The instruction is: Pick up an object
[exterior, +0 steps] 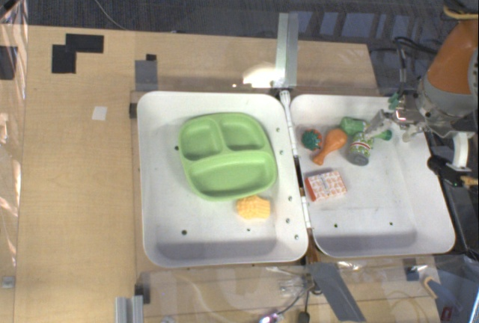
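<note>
The gripper (394, 118) sits at the upper right of the right bin (419, 232); the finger spacing cannot be determined. A small can (360, 149) lies just left of it, beside a carrot (329, 145), a tomato (311, 138) and a patterned packet (325, 185). The left bin (161, 239) carries a green divided plate (227, 154) and a corn piece (253, 207).

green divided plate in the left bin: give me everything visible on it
The green plate is a rounded-rectangle tray, plastic by its look, matte light green. It has three compartments: two smaller ones along the far side and one wide one along the near side, all without contents. It lies flat, right side up, turned slightly askew, near the middle of the left bin. A yellow corn-like toy lies against its near right edge; actual contact is hard to confirm.
</note>
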Controlling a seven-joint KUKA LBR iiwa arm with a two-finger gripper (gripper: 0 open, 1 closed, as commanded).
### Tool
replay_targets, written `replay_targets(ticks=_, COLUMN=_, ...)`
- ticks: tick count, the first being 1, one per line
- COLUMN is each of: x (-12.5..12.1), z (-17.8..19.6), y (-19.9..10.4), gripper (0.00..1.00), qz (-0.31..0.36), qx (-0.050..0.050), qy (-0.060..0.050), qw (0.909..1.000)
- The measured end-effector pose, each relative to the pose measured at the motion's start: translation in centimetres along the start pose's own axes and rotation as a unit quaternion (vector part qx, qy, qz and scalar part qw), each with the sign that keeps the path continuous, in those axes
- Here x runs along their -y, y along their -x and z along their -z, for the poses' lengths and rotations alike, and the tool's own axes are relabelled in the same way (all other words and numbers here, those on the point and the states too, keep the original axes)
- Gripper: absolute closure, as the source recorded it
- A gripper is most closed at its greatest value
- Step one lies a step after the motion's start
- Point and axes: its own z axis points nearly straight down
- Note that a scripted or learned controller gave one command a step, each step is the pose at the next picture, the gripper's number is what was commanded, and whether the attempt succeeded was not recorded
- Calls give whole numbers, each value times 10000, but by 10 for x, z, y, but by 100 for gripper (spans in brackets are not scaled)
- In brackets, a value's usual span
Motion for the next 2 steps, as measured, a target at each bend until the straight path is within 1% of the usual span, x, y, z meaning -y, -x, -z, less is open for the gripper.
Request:
replay_targets(ticks=1, x=-2, z=-44, y=-41, gripper=0, qz=-261, qx=-12, qy=-81, qw=9996)
replay_targets(ticks=2, x=-36, z=-46, y=-91, gripper=0, qz=-368, qx=4, qy=-241, qw=9990)
